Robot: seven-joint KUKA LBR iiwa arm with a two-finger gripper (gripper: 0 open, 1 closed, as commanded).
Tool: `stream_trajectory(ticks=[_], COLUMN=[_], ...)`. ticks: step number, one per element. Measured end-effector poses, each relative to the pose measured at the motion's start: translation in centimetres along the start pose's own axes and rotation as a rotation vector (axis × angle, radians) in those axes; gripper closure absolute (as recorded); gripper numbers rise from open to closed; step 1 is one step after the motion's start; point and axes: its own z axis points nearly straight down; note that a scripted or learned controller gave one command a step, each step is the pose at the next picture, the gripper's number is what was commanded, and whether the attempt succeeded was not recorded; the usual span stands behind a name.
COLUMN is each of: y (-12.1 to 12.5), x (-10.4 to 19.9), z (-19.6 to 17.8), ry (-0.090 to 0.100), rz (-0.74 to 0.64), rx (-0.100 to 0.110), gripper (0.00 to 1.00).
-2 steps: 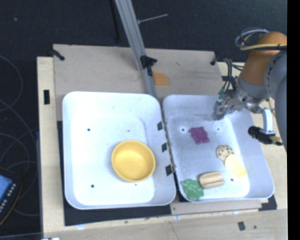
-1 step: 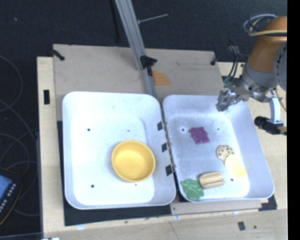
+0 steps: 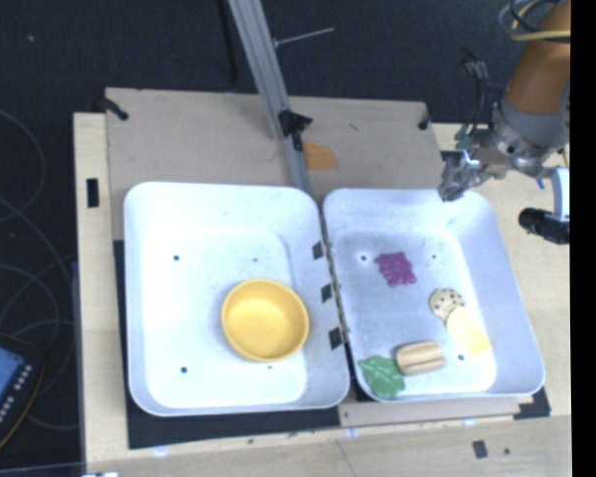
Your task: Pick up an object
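The right bin (image 3: 497, 256) holds a purple piece (image 3: 395, 267), a round speckled cookie-like piece (image 3: 444, 301), a pale yellow piece (image 3: 468, 333), a tan cylinder (image 3: 419, 357) and a green leafy piece (image 3: 381, 375). A yellow bowl (image 3: 265, 319) sits in the left bin (image 3: 179, 227). My gripper (image 3: 455, 183) hangs over the right bin's far right corner, well above and behind the purple piece. Nothing shows between its tips.
A grey metal pole (image 3: 261, 63) slants down from the top to the seam between the bins. An orange tag (image 3: 318, 155) lies on the bench behind them. Black clips (image 3: 328, 291) line the bins' shared edge. A tablet (image 3: 0, 386) sits at the lower left.
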Motion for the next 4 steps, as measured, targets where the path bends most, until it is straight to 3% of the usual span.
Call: stream_trajectory(ticks=[1, 4], y=[0.2, -3.9], x=[-0.1, 14.5], z=[-4.0, -3.4], ry=[0.000, 0.004], rz=[-0.001, -0.002], rx=[0.002, 0.008], gripper=[1.00, 1.00])
